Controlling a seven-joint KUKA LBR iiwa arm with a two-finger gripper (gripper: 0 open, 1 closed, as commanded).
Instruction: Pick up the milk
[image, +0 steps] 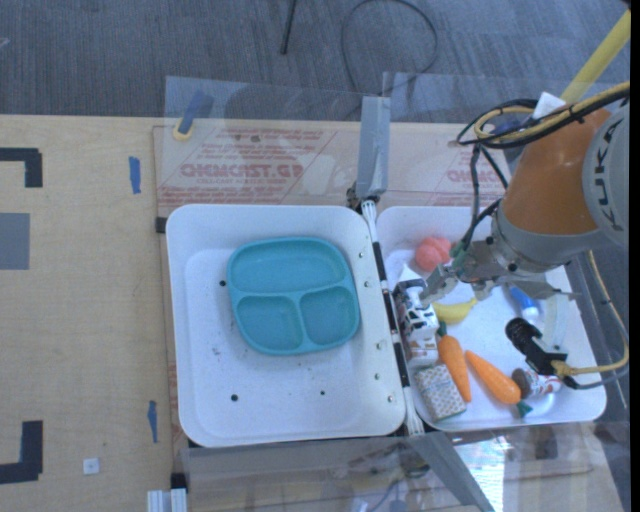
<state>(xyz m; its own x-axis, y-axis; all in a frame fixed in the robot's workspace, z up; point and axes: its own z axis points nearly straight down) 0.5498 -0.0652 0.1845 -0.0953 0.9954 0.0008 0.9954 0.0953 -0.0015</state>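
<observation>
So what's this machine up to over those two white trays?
The grey and orange robot arm is reaching into the right-hand tray, which holds toy food: two carrots, a banana, a pink fruit and a small cow-patterned milk carton. Its gripper hangs just above the milk, which lies in the tray, not lifted. The left tray holds a blue divided plate.

The light wooden table (80, 330) carries two shallow white bins side by side: the left bin (200, 400) and the right bin (580, 400), edges touching. Blue tape strips (134, 174) and black corner marks (28, 166) lie on its surface.
</observation>
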